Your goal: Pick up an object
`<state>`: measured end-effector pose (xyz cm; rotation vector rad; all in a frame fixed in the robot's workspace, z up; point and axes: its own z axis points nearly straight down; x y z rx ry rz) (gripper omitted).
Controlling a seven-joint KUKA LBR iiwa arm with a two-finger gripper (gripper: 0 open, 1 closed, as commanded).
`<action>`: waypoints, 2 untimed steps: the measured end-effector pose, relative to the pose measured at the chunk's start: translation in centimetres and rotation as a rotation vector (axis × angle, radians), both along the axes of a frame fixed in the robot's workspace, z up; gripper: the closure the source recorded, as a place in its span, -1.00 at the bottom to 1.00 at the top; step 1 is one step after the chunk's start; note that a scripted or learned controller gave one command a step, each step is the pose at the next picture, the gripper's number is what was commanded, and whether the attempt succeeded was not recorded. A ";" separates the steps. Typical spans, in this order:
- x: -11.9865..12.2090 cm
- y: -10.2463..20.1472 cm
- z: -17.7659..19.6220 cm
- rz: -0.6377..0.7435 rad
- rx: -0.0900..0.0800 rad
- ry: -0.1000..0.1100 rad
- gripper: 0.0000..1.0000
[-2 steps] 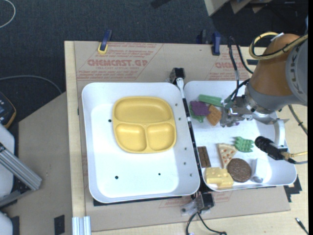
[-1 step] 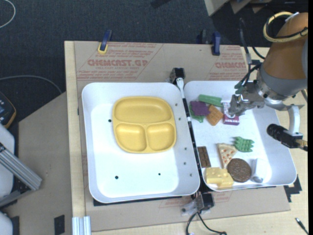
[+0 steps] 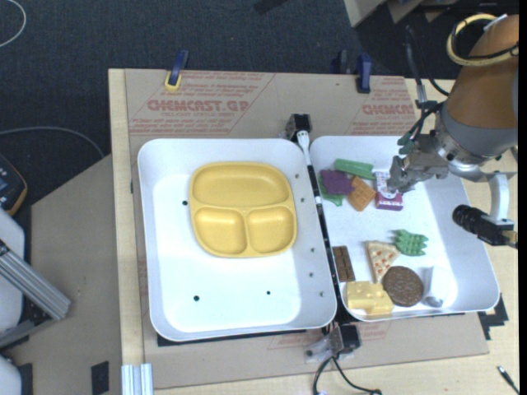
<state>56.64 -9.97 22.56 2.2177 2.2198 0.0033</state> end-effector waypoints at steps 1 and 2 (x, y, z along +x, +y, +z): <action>-0.7 5.1 -1.0 0.003 0.003 0.007 1.00; -2.0 9.7 -0.8 0.004 0.004 0.007 1.00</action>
